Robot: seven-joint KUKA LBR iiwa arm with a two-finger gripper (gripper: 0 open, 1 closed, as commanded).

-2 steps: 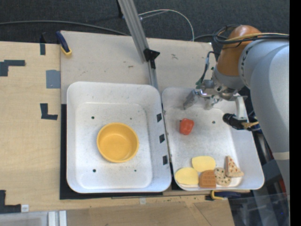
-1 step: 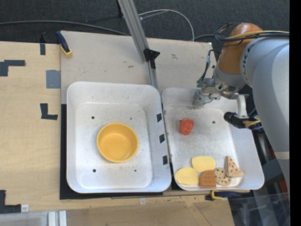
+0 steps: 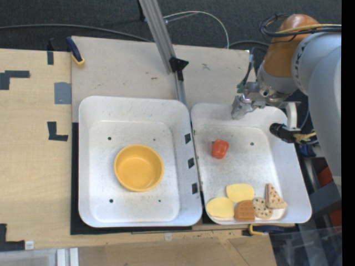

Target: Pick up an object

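A small red pepper-like object (image 3: 219, 149) lies in the right bin (image 3: 288, 165), near its left-middle. Along that bin's front edge sit two yellow rounds (image 3: 239, 192) (image 3: 220, 208), a brown square piece (image 3: 244, 211), a speckled cracker (image 3: 260, 207) and a wedge slice (image 3: 273, 196). A yellow bowl (image 3: 138, 167) sits upright in the left bin (image 3: 94, 121). My gripper (image 3: 241, 109) hovers over the right bin's far rim, up and to the right of the red object, with nothing seen between its fingers.
A slanted metal pole (image 3: 161, 32) crosses the bench behind the bins and ends at a black clamp (image 3: 178, 65). Cables run along the back. A yellow-blue clamp (image 3: 75, 51) grips the board's far left corner.
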